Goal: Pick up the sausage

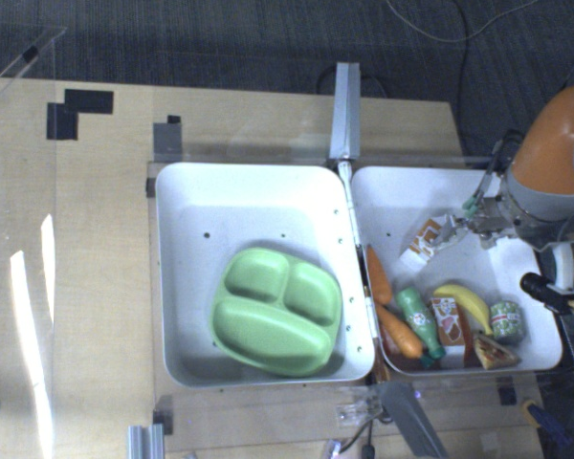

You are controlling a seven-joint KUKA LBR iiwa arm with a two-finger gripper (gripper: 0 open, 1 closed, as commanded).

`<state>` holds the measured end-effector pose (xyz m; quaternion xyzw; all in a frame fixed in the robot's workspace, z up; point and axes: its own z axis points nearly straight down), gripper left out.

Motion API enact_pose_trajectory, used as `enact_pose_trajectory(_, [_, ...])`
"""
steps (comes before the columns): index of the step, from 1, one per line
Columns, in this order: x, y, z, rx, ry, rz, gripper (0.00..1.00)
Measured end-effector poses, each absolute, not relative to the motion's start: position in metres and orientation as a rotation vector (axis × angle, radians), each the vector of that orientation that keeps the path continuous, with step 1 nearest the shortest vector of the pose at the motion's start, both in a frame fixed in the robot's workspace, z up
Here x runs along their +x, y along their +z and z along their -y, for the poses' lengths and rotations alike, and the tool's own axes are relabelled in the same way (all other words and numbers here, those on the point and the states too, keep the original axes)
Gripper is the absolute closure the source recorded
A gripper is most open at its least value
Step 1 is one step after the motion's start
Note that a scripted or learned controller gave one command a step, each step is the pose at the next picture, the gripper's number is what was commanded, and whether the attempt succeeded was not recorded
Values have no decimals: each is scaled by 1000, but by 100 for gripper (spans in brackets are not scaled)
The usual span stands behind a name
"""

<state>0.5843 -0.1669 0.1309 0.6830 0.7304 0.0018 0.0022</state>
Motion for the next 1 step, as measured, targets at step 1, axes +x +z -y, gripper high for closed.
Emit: enact_pose_trajectory(1, [577,116,146,1795,22,-2535,0])
